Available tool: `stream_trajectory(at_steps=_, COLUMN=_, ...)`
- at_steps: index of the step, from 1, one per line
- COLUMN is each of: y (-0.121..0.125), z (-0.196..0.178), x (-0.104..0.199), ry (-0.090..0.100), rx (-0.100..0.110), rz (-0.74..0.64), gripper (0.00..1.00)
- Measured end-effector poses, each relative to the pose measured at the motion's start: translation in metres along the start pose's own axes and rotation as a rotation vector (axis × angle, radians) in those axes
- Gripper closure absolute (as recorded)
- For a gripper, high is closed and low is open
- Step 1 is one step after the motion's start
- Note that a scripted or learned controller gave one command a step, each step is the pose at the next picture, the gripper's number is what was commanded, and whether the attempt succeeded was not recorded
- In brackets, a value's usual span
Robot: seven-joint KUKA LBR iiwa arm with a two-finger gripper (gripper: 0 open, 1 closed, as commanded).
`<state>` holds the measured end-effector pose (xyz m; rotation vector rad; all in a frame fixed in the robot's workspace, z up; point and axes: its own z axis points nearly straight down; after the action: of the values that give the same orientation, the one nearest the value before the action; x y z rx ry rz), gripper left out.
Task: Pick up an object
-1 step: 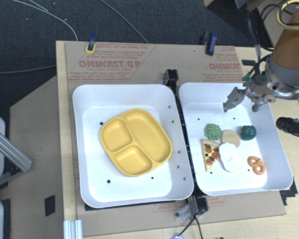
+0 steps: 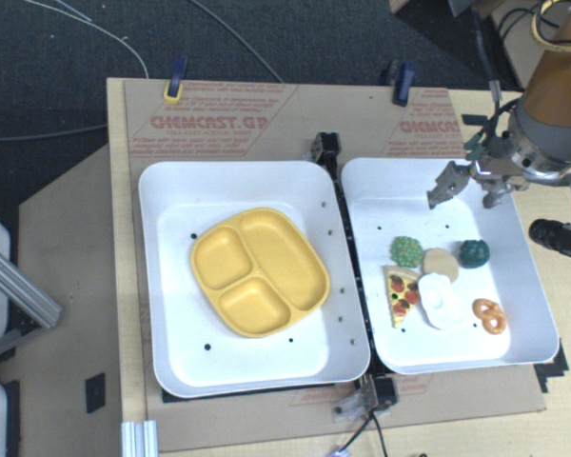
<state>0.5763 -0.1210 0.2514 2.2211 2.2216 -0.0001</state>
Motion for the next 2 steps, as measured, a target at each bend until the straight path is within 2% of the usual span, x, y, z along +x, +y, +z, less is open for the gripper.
stream_trajectory(at_steps=2, y=-0.009, z=0.085, x=-0.004, ry=0.001, rx=0.004, rz=0.001, gripper=0.0)
